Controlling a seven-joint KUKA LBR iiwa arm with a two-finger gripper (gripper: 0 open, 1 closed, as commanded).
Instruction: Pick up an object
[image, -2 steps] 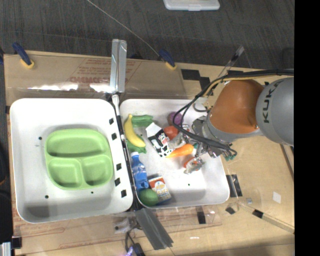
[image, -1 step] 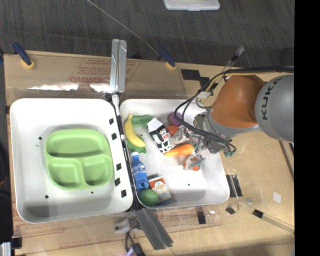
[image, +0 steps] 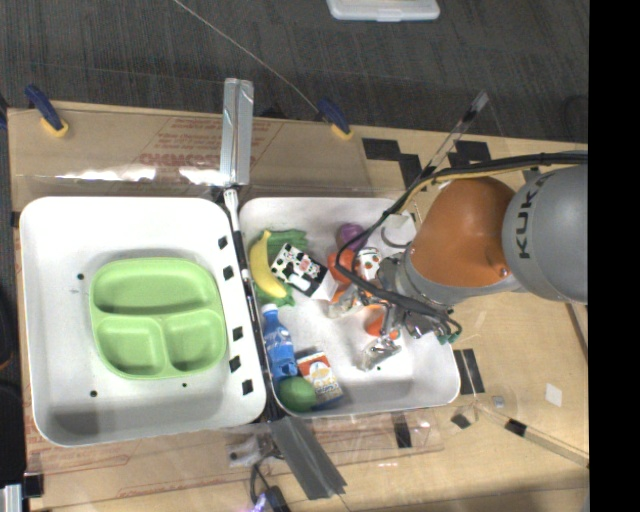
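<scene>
The right bin (image: 425, 385) holds several small objects. A yellow banana (image: 262, 268) lies at its left wall beside a black-and-white patterned block (image: 296, 267). A blue bottle (image: 277, 345), a small orange-and-white carton (image: 320, 375) and a green round object (image: 295, 393) lie along the near left corner. A purple object (image: 348, 237) and orange and white items (image: 362, 268) sit near the middle. My gripper (image: 380, 348) hangs low over the bin floor right of centre, under the orange wrist band (image: 462, 232). No object shows between its fingers.
The left bin (image: 50, 240) holds a green three-compartment tray (image: 157, 315). A metal divider post (image: 238, 130) stands between the bins at the back. Black cables (image: 400, 300) drape from the wrist over the right bin. Blue clamps (image: 45, 108) hold the cardboard bench cover.
</scene>
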